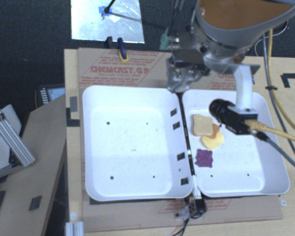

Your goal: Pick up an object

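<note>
Objects await pickup in the right bin (270, 181): nearest us, at six o'clock, a flat purple piece (204, 158); beyond it a yellow disc (214, 141), then a tan toast-like slab (202, 125). At twelve o'clock the gripper (178, 84) hovers over the bins' far rim; we cannot tell its opening. We see nothing lifted.

One fixed camera looks down, perhaps slantwise, on both bins (137, 95).

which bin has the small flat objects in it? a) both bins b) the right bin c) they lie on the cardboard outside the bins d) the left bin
b: the tan piece, the yellow piece and the purple piece all lie in the right bin, close to the divider between the two bins.
</note>
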Available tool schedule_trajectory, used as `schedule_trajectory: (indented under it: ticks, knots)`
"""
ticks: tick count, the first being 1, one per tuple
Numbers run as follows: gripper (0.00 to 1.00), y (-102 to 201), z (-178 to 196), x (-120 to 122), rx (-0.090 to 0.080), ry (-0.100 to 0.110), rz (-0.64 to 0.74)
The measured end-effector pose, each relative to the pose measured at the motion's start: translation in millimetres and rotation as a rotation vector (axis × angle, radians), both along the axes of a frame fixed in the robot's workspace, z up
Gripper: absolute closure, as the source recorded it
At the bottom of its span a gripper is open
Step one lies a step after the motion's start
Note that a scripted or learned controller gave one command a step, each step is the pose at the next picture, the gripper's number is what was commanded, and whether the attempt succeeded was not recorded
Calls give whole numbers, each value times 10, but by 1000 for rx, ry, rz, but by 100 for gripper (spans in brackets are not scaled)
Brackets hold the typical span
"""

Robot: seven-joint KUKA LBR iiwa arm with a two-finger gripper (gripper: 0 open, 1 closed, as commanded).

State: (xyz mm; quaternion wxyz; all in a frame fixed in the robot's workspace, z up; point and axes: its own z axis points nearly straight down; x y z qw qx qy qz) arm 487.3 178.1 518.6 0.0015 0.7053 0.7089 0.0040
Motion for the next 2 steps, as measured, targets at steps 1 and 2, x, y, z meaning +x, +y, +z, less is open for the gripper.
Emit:
schedule_trajectory:
  ticks: [1,2]
  knots:
    - [100,588,-31,146,-1,5,4]
    - [0,557,-30,144,-3,6,0]
